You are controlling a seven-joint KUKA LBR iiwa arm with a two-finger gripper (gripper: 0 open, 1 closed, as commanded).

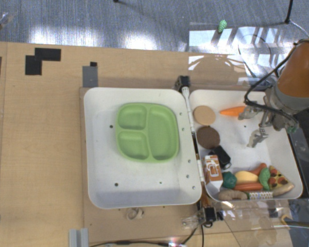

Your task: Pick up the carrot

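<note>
**Open gripper beside one carrot**

The gripper (pixel 257 127) hangs over the right bin (pixel 286 153) with its fingers spread and nothing between them. Two white bins sit side by side. The left bin (pixel 100 153) holds one green divided plate (pixel 147 131) with three compartments. The single carrot (pixel 232 111) lies near the right bin's far wall, just left of the gripper. Two round discs, one tan (pixel 204 115) and one brown (pixel 208 136), lie beside it.

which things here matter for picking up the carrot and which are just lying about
For the job: carrot; tool; right bin.

Lying about: green plate; left bin; tan disc; brown disc; small carton; pile of toy food.
</note>
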